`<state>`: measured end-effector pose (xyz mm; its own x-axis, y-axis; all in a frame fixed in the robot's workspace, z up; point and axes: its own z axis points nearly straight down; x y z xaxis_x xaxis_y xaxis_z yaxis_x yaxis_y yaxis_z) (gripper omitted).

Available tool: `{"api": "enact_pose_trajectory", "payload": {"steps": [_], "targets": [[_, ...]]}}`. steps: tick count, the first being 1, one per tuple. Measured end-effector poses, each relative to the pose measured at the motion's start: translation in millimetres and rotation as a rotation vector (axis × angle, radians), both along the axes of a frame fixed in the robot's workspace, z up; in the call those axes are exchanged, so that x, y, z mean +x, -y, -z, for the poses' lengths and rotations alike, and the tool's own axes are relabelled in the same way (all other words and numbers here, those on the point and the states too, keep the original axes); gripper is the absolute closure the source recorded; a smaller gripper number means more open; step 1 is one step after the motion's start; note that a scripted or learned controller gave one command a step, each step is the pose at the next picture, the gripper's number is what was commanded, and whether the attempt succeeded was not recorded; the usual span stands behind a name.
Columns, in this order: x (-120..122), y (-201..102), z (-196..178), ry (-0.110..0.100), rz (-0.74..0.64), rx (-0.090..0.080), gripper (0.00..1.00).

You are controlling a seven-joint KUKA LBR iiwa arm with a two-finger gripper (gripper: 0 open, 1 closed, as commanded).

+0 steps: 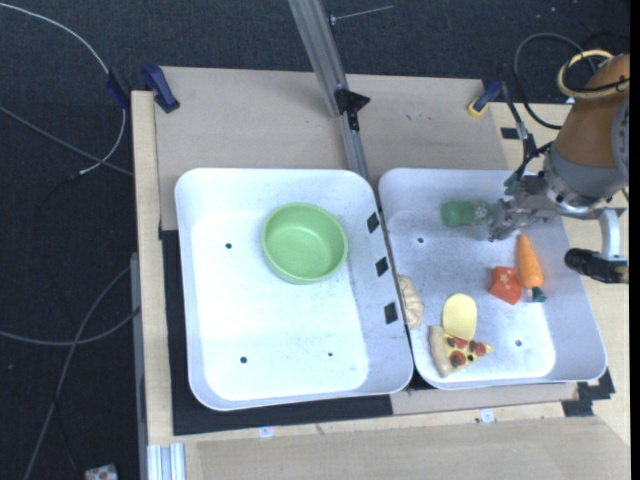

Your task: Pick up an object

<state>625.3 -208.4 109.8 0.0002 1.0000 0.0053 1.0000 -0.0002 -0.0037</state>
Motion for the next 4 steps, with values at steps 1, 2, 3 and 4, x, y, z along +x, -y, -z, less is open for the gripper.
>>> {"api": "enact_pose_trajectory", "payload": {"steps": [1, 2, 3, 4], "targets": [[1.0, -3.3, -44.8, 0.009, -0.001, -0.006, 1.00], [-1.0, -10.4, -92.8, 0.009, -0.002, -0.005, 1.00], [-2.9, -16.8, -139.8, 0.009, -0.002, -0.006, 1.00], [-10.8, -68.9, -129.2, -0.006, -0.005, 0.001, 1.00]]}}
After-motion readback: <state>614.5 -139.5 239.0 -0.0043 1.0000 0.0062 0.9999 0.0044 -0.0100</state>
